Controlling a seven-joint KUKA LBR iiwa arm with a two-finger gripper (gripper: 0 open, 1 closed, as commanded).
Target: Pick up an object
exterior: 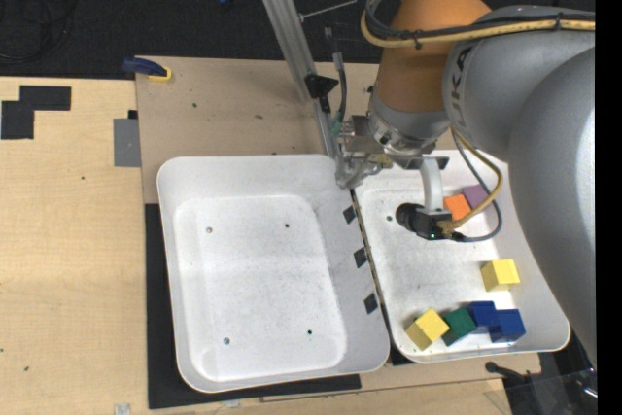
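While the gripper (347,172) is hanging over the far end of the rims where the left bin (253,277) and right bin (428,277) are meeting, you are not able to tell whether it is parted or closed. The things to pick are all lying in the right bin: an orange block (457,206) and purple block (476,197) far, a yellow block (501,274) nearer, and a second yellow block (425,328), green block (457,323) and blue blocks (496,320) crowding the near edge. You are risking a strike on the rim or a grab at air, I judge, because the gripper is standing left of every block.
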